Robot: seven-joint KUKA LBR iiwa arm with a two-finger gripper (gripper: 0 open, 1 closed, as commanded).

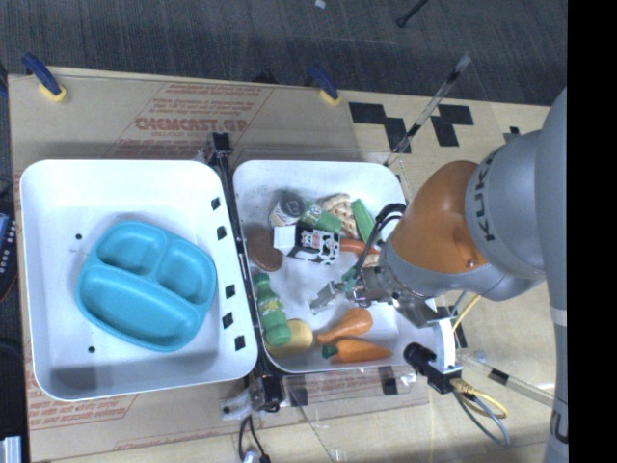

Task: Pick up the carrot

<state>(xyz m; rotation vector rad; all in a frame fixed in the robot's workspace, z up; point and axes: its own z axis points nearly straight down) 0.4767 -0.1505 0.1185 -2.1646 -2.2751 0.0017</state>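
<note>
Two orange carrots lie at the front of the right bin (253, 183). One carrot (349, 323) is short and points left. The other carrot (366, 352), longer with a green stub at its left end, rests against the front wall. My gripper (333, 293) hangs low over the bin's middle, just above and to the left of the short carrot. No carrot is visibly in it. The orange wrist and grey arm cover the bin's right side.
The right bin also holds a brown disc (263, 249), a small can (287, 207), a black-and-white block (314, 242), a green piece (362, 218) and yellow and green toys (287, 333) at the front left. The left bin (39, 191) holds a blue divided plate (145, 283).
</note>
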